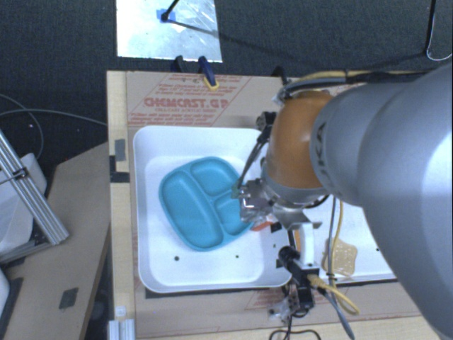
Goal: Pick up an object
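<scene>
Camera view looks down on a brown surface (184, 98) printed with red lettering, dark carpet around it and a shiny square sheet (168, 18) beyond. The hand (249, 205) hangs low over the left white bin (205, 271), mostly hidden beneath the grey arm; whether it grips anything cannot be told. A blue divided tray (198, 200) lies just left of the hand, touching or nearly so.

Divided plate (198, 202) in left bin (159, 268), arm (368, 147) right.
</scene>
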Robot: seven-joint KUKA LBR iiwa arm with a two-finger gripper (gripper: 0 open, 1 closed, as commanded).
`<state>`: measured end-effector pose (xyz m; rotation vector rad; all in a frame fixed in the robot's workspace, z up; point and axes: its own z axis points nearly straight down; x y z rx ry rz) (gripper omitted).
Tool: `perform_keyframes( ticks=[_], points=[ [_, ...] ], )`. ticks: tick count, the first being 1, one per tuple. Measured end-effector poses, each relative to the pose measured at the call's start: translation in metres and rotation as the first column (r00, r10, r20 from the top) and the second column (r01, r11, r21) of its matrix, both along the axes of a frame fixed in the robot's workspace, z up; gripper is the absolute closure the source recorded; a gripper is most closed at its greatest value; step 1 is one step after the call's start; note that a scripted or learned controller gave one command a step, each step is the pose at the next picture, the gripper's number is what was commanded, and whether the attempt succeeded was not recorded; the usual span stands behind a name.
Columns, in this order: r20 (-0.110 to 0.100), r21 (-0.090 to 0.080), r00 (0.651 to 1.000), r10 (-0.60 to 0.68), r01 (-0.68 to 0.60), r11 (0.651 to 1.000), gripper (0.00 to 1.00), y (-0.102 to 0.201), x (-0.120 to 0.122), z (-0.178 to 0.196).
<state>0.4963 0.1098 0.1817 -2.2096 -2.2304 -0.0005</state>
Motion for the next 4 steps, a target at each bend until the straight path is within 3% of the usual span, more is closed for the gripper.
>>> perform_keyframes(
  ticks=[1, 2, 3, 4],
  points=[
    [0.015, 0.001, 1.0, -0.005, 0.005, 1.0, 1.0, -0.025, -0.008, 0.121],
    [0.004, -0.001, 1.0, -0.003, 0.003, 1.0, 1.0, 0.001, -0.01, 0.116],
    [0.004, 0.001, 1.0, 0.001, -0.001, 1.0, 1.0, 0.075, -0.01, 0.113],
    [0.023, 0.006, 1.0, -0.005, 0.005, 1.0, 1.0, 0.053, 0.012, 0.334]
  ],
)
